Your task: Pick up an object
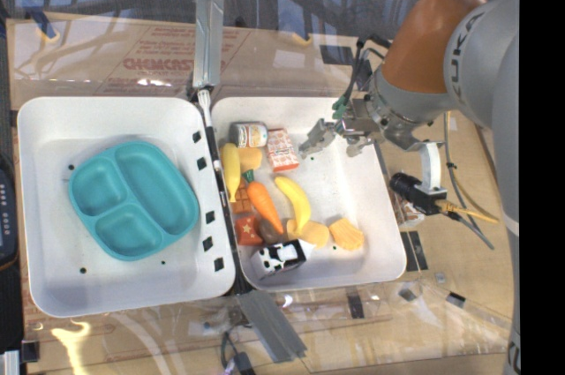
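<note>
Currently the gripper hangs over the right bin's far edge, fingers spread apart with nothing between them. Candidate items (banana, carrot, red carton, can) crowd toward the bin's left wall. Risk: they touch each other, so a descending finger likely lands on a neighbour, nudging the pile or closing on air.
</note>
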Robot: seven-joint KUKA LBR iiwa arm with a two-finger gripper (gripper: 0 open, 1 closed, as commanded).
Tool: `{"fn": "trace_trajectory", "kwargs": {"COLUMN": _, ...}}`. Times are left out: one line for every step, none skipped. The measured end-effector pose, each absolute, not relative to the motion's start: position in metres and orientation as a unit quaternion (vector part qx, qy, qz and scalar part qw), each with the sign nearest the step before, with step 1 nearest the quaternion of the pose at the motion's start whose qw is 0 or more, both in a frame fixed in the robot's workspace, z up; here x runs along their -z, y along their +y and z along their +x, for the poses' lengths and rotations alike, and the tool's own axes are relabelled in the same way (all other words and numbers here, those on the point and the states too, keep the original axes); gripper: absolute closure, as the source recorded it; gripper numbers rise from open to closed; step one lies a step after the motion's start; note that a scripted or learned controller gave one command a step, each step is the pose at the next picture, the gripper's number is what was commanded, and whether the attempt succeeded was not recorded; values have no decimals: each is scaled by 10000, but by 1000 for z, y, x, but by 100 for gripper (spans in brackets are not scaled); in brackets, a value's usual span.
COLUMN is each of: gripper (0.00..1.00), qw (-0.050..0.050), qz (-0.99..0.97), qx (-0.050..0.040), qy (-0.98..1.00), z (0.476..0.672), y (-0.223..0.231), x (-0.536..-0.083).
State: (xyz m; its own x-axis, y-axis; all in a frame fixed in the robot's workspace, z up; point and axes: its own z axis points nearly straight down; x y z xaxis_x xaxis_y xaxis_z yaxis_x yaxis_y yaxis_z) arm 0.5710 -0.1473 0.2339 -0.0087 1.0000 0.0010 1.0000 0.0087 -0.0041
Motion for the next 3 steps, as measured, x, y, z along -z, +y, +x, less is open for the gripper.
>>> {"fn": "trace_trajectory", "kwargs": {"gripper": 0, "qw": 9, "qz": -6756, "qx": -3, "qy": -7373, "z": 555, "y": -153, "x": -92}}
{"fn": "trace_trajectory", "kwargs": {"gripper": 100, "qw": 11, "qz": -6745, "qx": -10, "qy": -7382, "z": 555, "y": -154, "x": -101}}
{"fn": "trace_trajectory", "kwargs": {"gripper": 100, "qw": -20, "qz": -6657, "qx": 41, "qy": -7462, "z": 633, "y": -47, "x": -200}}
